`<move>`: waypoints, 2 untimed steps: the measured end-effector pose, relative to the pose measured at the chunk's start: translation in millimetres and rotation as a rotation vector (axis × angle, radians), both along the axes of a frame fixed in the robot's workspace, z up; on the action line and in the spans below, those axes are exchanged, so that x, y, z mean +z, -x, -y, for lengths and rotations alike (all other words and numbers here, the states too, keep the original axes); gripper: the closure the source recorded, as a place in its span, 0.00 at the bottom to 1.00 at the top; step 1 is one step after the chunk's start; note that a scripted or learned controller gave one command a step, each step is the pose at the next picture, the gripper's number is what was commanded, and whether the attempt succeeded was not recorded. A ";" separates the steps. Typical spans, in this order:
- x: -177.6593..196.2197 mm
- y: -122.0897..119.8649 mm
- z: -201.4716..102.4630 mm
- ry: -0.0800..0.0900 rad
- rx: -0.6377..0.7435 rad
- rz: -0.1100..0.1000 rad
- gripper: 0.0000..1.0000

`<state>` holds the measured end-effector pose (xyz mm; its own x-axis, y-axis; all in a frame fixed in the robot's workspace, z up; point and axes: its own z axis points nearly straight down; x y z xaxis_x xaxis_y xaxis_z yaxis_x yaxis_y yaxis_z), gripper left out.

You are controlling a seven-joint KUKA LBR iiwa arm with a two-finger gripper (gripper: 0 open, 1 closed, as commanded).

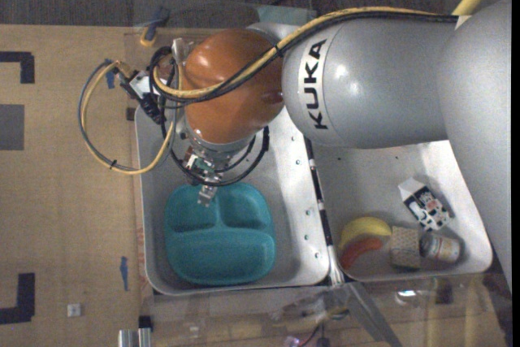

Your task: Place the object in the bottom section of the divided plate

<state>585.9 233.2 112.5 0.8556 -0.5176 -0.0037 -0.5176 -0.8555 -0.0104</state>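
The hand (206, 193) hangs over the upper edge of the teal divided plate (218, 236), near the ridge between its two upper sections; so little of it shows under the wrist that whether it is clenched or released cannot be told, and nothing can be made out in its grasp. Above it sits the orange band (231, 85) of the arm (382, 77), with yellow and black cables (130, 122) looping off to the left over the table (57, 199). The plate lies in the left bin (288, 175), toward its lower end, its wide bottom section bare. In the right bin (366, 175), well apart from the plate, a cluster of things lies along the lower wall: a yellow piece (366, 227) touching a red piece (361, 252), just beside them a tan woven block (404, 246), then a small can (441, 248) on its side, and above these a white carton (425, 203) with dark printing.
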 end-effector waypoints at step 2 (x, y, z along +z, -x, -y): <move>0.7 64.8 8.7 -0.044 -0.339 0.081 1.00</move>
<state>521.1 224.5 113.2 0.6339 -0.7729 0.0282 -0.7680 -0.6333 -0.0957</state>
